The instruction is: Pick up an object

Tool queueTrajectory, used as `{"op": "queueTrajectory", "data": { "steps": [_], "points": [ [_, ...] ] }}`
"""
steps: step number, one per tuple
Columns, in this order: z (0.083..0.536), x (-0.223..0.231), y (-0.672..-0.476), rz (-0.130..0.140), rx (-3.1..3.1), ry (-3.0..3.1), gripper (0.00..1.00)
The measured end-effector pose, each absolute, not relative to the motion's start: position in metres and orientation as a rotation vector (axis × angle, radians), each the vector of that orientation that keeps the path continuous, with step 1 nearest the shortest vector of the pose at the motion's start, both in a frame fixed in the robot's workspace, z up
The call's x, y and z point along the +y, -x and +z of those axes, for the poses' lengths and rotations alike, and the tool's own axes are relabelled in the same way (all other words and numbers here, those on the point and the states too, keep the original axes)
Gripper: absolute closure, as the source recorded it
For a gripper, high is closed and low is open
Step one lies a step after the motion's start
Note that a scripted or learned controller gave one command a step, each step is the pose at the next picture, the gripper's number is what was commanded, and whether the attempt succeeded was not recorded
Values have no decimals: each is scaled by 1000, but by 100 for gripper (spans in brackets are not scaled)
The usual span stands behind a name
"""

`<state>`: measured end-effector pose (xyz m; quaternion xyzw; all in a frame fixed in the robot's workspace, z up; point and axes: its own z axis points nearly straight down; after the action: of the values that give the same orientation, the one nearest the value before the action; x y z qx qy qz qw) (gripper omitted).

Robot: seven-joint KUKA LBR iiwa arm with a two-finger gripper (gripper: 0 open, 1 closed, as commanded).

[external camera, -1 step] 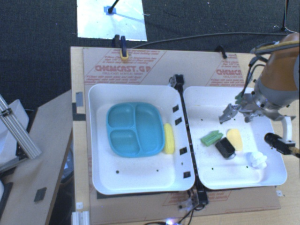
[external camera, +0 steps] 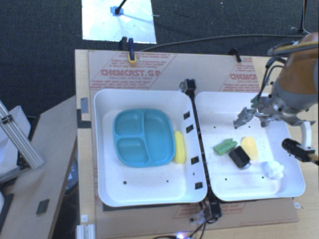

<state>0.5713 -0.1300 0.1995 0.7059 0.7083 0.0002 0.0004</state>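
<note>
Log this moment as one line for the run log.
claw: above right bin, holding nothing | right bin: green piece, black block, yellow piece | left bin: blue tray

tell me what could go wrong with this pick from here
1. The green object, black object and yellow object lie packed together in the right bin, so a descent may nudge or catch a neighbour.
2. The gripper hangs up-view of that cluster, not over it; a straight drop would likely meet bare floor.
3. The crumpled white item blends with the bin.
</note>
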Motion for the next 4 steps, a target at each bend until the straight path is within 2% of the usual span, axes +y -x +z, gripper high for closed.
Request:
{"op": "queueTrajectory", "data": {
  "steps": [1, 3, 4],
  "points": [
    [152, -130, -581, -1, 2225, -2219, 0],
    [83, -127, -582, 0, 2222, -2221, 0],
    [96, -127, -584, 3, 2219, -2219, 100]
  ]
}}
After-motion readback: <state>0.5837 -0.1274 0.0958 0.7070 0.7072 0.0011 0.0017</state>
